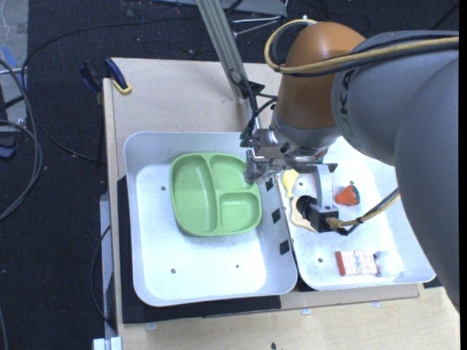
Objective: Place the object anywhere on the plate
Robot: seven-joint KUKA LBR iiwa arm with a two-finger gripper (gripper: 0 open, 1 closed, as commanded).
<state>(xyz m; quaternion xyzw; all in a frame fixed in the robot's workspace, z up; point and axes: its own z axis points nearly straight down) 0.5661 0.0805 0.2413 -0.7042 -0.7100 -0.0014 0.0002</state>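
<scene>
A green divided plate [215, 194] lies in the left white bin [201, 275]. My gripper [290, 183] hangs under the orange band of the arm, over the ridge where the two bins meet, just right of the plate's far right corner. A pale yellow object [298, 208] lies in the right bin [408, 272] directly below the gripper and is partly hidden by it. Whether the gripper touches it cannot be made out.
The right bin also holds a small orange-red object [348, 195], a red and white box [355, 262] and a clear wrapped item [387, 265] near its front edge. The grey arm covers the right bin's far side. A slanted metal bar [219, 31] crosses behind the bins.
</scene>
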